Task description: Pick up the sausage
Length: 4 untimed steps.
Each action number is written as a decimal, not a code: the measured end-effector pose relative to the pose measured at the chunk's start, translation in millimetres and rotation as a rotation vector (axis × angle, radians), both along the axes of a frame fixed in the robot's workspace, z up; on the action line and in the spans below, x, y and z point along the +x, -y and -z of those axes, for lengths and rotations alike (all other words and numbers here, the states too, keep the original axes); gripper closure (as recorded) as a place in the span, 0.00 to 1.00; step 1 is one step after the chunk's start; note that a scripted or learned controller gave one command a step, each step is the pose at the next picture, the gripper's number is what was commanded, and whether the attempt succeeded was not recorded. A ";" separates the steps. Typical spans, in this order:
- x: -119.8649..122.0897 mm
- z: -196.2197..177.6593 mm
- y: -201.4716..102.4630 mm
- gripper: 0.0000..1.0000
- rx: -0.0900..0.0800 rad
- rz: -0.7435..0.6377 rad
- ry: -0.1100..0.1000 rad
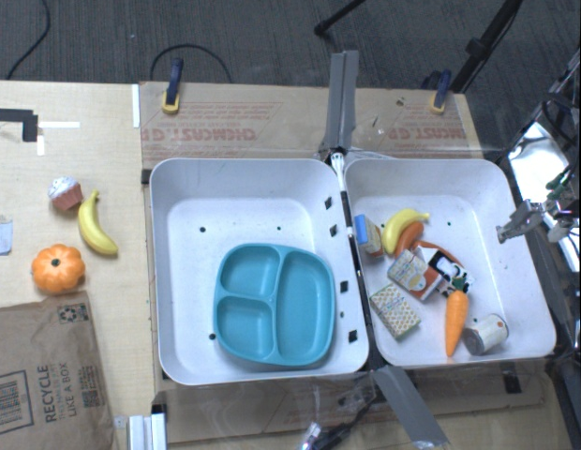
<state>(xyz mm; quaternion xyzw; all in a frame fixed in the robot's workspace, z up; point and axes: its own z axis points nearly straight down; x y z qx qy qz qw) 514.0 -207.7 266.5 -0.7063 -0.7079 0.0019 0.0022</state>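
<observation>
The sausage (433, 248) is a reddish-orange curved piece in the right bin (501, 190). It lies just under a yellow banana (403, 227) and above a carrot (455, 319). My gripper (517, 224) shows as grey metal parts at the right bin's right rim, well to the right of the sausage and apart from it. Nothing is visible in it.
Around the sausage lie small boxes (409, 272), a patterned box (395, 310), a can (485, 334) and a blue item (360, 228). The left bin (178, 251) holds a teal divided plate (275, 305). On the bench at left are a banana (96, 225), a cupcake (66, 194) and a small pumpkin (58, 268).
</observation>
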 end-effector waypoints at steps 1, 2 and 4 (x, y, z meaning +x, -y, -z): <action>42.4 -42.7 -2.2 0.00 -0.001 -0.177 0.004; 87.1 -150.5 -17.4 0.00 -0.002 -0.134 0.003; 64.5 94.1 -68.0 0.00 0.000 -0.036 0.000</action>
